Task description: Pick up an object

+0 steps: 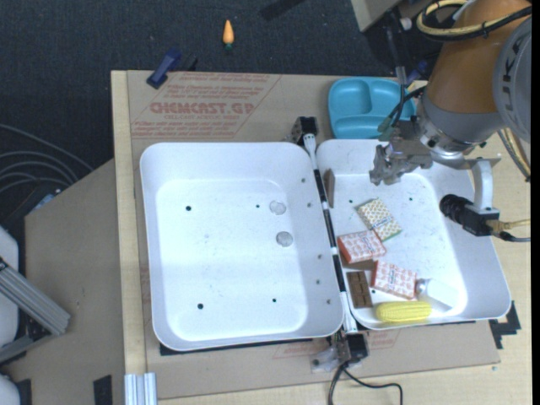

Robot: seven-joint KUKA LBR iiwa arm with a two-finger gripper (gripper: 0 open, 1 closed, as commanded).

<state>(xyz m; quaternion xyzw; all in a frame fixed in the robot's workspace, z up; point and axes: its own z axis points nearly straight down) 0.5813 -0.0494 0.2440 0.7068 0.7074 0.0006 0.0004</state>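
Hovering gripper (390, 169): over the right bin's (481, 260) far end, above bare floor.
Fingers: cannot tell whether spread or pressed together; nothing visibly between them.
Objects: patterned packets (379, 218), (361, 246), (395, 280), brown bar (359, 288), yellow corn (402, 312), all nearer the camera.
Left bin (160, 226): beside it, edges touching.

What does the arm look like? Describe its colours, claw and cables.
The arm has a bulky rounded orange section above a grey metal wrist. Its claw is small, dull grey metal. Yellow and black cables loop over the top, and a black cylindrical part sticks out below.
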